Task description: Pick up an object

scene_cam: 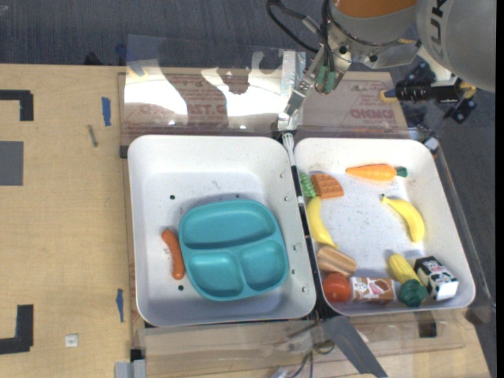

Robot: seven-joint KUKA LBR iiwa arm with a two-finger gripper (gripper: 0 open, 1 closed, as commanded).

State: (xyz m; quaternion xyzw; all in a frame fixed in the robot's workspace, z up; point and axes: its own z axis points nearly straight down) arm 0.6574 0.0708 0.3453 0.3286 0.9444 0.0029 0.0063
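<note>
Gripper hangs at the upper middle of the frame, above the back rim where the two bins meet, tilted down and to the left from the wrist. Nothing sits between its fingers; whether they stand wide or narrow I cannot tell, as they show as one pale sliver against the glare behind.

Things to pick lie mostly in the right bin: a carrot near its top, a banana at right of centre, a second banana along its left wall, an orange waffle-like piece just above that one, and a crowded row along the bottom edge with a bun, a tomato, a small can, a corn cob, a green lump and a black and white carton. The left bin holds a teal tray with a sausage just beside its left edge.

To do this step well, I would choose a thing that stands apart. The carrot and the right-hand banana have bare floor around them, so the fingers can straddle either across its narrow width. The bottom row looks risky, since neighbours touch and a finger may land on one. The left banana lies near the wall, leaving little room. Descend straight, close only once the fingers reach past the thing's widest part, then lift
</note>
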